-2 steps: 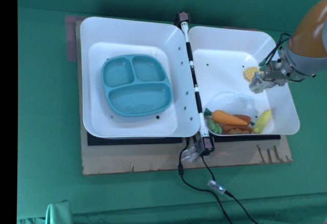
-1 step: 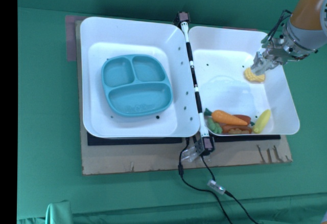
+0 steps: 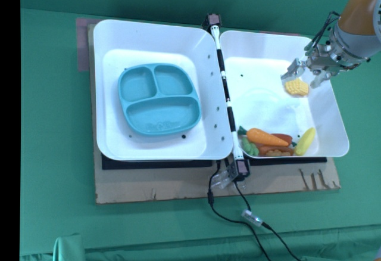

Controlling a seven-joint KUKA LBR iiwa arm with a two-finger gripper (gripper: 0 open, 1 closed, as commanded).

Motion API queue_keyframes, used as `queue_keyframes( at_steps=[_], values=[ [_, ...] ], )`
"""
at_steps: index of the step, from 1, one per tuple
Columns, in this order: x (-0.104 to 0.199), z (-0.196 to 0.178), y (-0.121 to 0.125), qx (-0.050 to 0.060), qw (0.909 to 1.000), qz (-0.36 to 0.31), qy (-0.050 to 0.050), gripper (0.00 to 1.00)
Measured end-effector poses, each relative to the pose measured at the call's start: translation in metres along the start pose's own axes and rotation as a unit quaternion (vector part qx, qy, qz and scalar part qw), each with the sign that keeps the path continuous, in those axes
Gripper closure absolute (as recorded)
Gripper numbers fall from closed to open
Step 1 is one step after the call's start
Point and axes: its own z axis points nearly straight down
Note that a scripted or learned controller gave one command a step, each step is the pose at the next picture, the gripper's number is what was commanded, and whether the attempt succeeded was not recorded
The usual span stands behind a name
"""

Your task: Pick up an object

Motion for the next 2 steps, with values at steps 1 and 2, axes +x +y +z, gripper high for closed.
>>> queue_keyframes(
  at_steps=[1, 2],
  values=[
    [0.000, 0.064, 0.053, -0.006, 1.0000, -0.001, -0.003, 0.00],
    [0.012, 0.063, 0.008, -0.007, 1.0000, 0.000, -0.003, 0.00]
  ],
)
